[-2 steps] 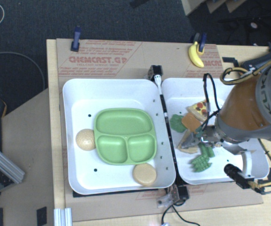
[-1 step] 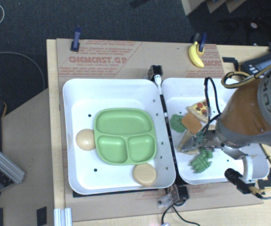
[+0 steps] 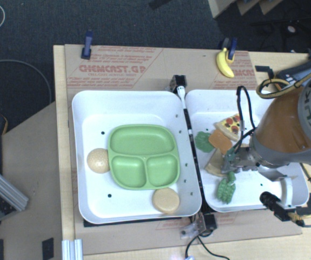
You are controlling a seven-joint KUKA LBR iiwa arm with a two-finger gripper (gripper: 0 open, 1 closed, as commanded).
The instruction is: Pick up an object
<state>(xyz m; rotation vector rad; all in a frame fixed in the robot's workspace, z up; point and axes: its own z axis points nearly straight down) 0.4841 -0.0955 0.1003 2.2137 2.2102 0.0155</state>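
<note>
Several toys are crowding the right bin (image 3: 301,196): nearest, a green bumpy piece (image 3: 226,189), then a tan wedge (image 3: 216,164) and, farther, a pizza slice (image 3: 230,125). The gripper (image 3: 232,162) is sitting among them; whether it is gripping anything I cannot tell. Such crowding is risking a glancing or doubled grab.

Crowded right bin (image 3: 252,202); roomier left bin (image 3: 85,145).

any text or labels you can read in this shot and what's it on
"CHEMCAST G P": red print on the brown board, upper left.
The smaller red lines around it: too blurred to read.
Red print by the banana: partly hidden, unreadable.
"KU": letters on the arm, cut off at the edge.
</note>
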